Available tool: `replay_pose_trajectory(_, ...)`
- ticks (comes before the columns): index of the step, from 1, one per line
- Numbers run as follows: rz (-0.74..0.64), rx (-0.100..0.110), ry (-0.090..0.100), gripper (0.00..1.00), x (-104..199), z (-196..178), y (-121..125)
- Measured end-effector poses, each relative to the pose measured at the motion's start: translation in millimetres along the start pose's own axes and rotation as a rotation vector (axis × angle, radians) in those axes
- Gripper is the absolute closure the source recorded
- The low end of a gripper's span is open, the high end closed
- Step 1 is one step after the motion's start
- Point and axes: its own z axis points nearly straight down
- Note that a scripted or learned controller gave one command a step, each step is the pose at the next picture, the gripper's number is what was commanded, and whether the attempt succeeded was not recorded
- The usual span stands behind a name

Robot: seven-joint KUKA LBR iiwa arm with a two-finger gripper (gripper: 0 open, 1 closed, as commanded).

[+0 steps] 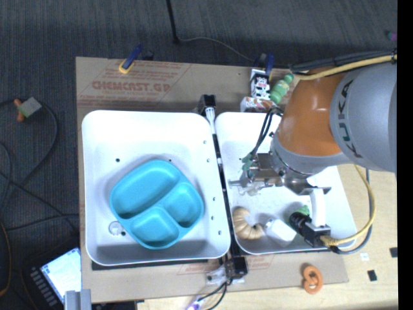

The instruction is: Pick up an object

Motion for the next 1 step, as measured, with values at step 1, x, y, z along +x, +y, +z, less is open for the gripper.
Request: replay_pose_trajectory(1, 0.0, 0.002, 0.0, 1.0, 32.7, 10.8, -0.7)
